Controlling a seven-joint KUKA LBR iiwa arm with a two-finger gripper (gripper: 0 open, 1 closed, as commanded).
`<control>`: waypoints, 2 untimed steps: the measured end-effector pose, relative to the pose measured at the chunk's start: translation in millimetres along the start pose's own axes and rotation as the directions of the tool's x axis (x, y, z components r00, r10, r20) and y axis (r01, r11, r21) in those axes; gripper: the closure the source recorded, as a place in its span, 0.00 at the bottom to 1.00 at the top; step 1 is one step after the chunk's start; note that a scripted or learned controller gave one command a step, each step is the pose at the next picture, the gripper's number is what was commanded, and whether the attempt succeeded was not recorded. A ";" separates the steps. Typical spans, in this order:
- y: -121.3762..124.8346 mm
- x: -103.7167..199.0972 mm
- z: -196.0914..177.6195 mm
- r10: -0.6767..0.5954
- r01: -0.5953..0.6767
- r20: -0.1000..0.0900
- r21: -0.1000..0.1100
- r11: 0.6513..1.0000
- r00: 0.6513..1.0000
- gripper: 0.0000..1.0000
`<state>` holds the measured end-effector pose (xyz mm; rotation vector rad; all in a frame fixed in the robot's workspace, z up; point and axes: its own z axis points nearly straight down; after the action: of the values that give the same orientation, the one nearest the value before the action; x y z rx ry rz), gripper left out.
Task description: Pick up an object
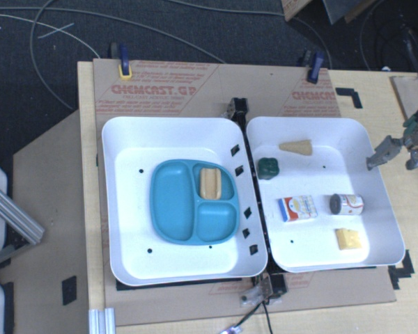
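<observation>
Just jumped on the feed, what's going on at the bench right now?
The gripper sits at the right edge of the right bin, holding nothing. That bin has a tan wedge, a dark green lump, a small carton, a can on its side and a yellow block. The left bin holds a blue divided plate with a tan piece in one compartment.

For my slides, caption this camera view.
Tool at right bin's edge; blue divided plate in left bin.

Two shallow white bins, the left bin (118,186) and the right bin (376,186), sit side by side on a bench (49,186), its far edge held by blue clamps (125,65). Cables (56,19) trail across the dark floor beyond.
</observation>
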<state>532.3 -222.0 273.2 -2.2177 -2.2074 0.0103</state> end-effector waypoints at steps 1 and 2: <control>2.3 1.2 -7.4 -0.005 0.005 0.004 -0.013 1.000 1.000 0.00; -3.7 3.4 51.4 -0.004 0.004 0.002 -0.010 1.000 1.000 0.00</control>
<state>527.9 -218.4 221.9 -2.2188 -2.2184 0.0012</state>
